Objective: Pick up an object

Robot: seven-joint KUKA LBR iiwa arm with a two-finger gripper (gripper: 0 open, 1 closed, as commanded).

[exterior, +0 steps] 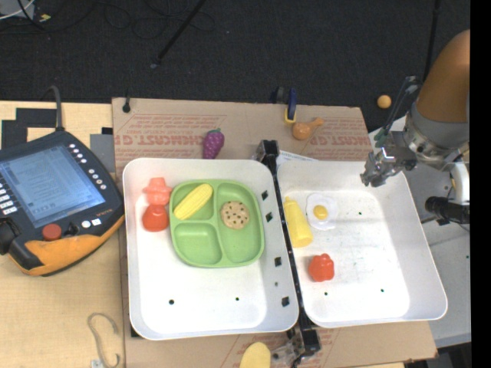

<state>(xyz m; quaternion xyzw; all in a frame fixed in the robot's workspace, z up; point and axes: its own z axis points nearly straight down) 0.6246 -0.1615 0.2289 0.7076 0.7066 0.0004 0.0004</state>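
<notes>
Gripper above right bin far-right corner; finger state cannot tell. Recommend centring over red pepper, clear of yellow bottle, before descent.

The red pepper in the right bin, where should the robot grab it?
Probably straight down from above, pinching the red pepper across its chunky middle. It sits alone on the floor of the right bin, apart from the yellow bottle and the fried egg, so the fingers should have room on both sides. The gripper hovers over the bin's far right corner.
</notes>
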